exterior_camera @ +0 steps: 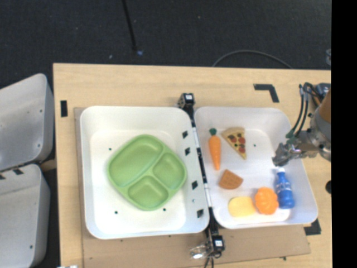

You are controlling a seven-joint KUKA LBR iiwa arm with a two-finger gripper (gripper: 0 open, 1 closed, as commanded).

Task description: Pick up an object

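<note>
the grey two-finger gripper (280,156) hung over the right edge of the right white bin (259,117), its arm cut off by the frame; whether it was wide or narrow could not be told. just below it lay the small blue plastic bottle (284,190), touching the round orange fruit (266,200).

A divided plate (146,172) lay in the left bin (89,205); the right bin (262,119) held carrot (215,152), pizza slice (236,140), bottle (283,190) and orange (266,200).

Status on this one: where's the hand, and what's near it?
Hand low over right bin, near its right wall, nothing seen between fingers. Blue bottle just below it, untouched. Orange fruit crowds the bottle's left.
</note>
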